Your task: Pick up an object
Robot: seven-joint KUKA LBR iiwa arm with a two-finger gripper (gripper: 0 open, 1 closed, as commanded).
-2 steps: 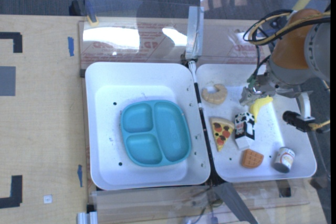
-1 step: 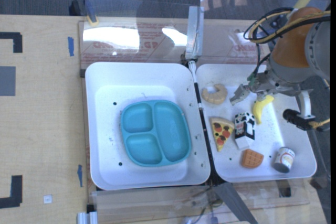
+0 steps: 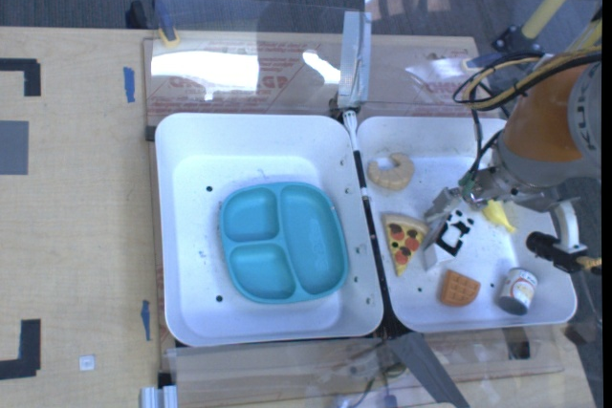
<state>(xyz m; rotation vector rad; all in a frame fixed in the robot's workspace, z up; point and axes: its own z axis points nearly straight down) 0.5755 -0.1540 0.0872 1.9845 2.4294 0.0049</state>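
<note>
A turquoise divided plate in a white bin; beige doughnut, orange waffle, yellow pizza slice dotted red

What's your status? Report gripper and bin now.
Gripper low in right bin, beside pizza slice. Nothing visibly held. Donut, waffle, can close around.

Two white bins sit side by side. The left one holds one blue divided plate. The right holds one bagel, one pizza slice, one waffle, one small can and one yellow piece.
</note>
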